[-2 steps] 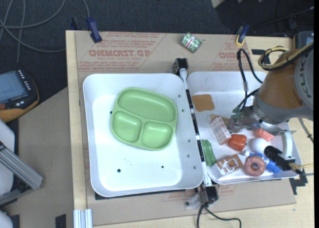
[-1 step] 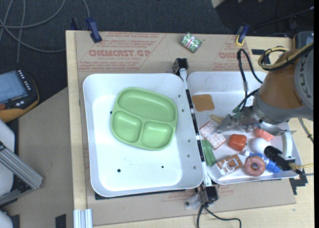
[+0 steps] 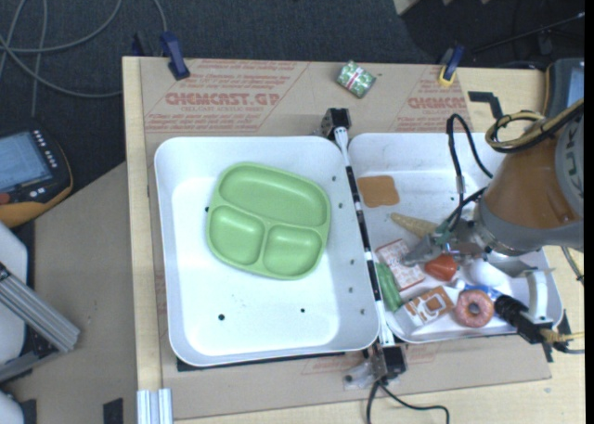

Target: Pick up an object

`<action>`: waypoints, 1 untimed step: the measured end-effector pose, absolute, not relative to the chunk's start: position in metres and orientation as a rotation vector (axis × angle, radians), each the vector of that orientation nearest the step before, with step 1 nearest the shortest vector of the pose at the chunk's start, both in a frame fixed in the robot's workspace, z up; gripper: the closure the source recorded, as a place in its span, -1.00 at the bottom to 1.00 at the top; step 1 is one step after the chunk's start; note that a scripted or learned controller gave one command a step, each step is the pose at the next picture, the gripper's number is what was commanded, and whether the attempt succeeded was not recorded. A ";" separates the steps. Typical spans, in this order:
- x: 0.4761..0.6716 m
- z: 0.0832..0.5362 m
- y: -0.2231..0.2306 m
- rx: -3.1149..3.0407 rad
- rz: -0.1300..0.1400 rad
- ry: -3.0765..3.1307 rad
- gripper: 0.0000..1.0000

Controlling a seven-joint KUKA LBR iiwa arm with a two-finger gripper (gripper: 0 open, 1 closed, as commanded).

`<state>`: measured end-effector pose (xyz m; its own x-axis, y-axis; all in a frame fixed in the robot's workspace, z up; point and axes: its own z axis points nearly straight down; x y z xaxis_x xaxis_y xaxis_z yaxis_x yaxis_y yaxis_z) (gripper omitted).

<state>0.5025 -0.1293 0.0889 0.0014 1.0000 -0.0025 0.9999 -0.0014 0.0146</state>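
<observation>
Green divided plate: one; white bins: two.

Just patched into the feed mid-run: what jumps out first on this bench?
The big green divided plate dominates the left bin, lying flat near its middle. In the right bin, the arm's end effector hangs low over a cluster of small items: a red piece, a pink-frosted donut, an ice-cream cone and a brown slab. A small green wrapped thing lies apart on the board behind the bins.

Gripper low over right bin, beside red object.
</observation>
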 end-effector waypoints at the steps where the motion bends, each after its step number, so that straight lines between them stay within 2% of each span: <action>1: 0.503 0.098 -0.129 2.213 0.012 2.211 1.00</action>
